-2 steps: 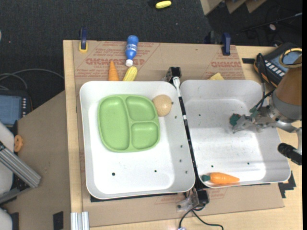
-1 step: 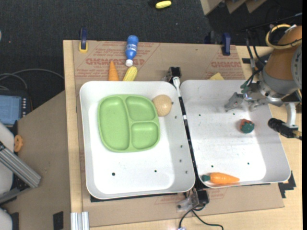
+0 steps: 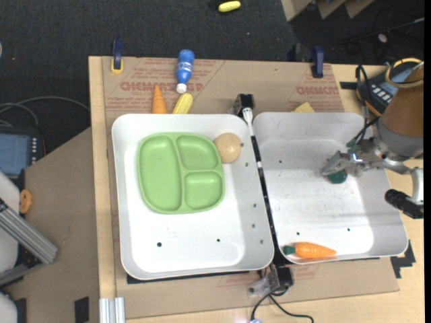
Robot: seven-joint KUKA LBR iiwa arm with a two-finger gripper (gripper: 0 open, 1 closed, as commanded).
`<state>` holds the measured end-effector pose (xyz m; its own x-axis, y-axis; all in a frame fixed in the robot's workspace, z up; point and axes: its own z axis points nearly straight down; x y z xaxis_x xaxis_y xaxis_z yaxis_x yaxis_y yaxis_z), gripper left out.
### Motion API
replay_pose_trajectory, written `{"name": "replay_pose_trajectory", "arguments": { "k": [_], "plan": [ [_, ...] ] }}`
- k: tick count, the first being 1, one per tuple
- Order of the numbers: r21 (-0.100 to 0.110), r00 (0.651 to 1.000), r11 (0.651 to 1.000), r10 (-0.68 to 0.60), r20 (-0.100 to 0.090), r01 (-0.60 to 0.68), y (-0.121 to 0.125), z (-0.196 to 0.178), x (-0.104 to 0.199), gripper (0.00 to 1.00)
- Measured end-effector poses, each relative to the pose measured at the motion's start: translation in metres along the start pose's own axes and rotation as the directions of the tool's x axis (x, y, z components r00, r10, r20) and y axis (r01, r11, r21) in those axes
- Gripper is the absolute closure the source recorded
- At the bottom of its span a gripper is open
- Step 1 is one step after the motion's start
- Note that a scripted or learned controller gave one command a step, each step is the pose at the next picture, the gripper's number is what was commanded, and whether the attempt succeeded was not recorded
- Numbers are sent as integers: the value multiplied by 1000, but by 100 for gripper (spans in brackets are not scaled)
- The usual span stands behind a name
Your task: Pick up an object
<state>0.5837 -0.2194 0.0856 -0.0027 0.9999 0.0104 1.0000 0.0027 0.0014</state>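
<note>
Two shallow white bins sit side by side on a cardboard-covered bench. The arm enters from 3 o'clock, its orange band above the wrist, and reaches over the right bin. The gripper sits toward 1 o'clock of that bin's floor, fingers pointing toward 9 o'clock. A small dark green object lies directly beneath the fingertips, touching or nearly touching them. Whether the fingers are spread or pressed together cannot be told from this angle (they blur against the metal of the wrist), nor whether the green object is between them.

An orange carrot with a green tip lies at 6 o'clock in the right bin, against the near rim, well apart from the gripper.

The left bin holds a green divided plate of three compartments, placed toward 11 o'clock. A round tan ball rests just beside the plate at its 2 o'clock corner.

Behind the left bin, on the bench at 12 o'clock, stand a blue-and-white bottle, a yellow corn cob and an orange cone-shaped piece.
</note>
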Motion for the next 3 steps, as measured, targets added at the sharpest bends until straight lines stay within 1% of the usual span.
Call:
{"name": "replay_pose_trajectory", "arguments": {
  "k": [1,2,3],
  "plan": [
    [-1,1000,1000,-2,8,2,0,-10,-2,100],
    [-4,1000,1000,-6,10,6,56,2,78,100],
    [-6,1000,1000,-5,9,5,36,-103,158,100]
  ]
}}
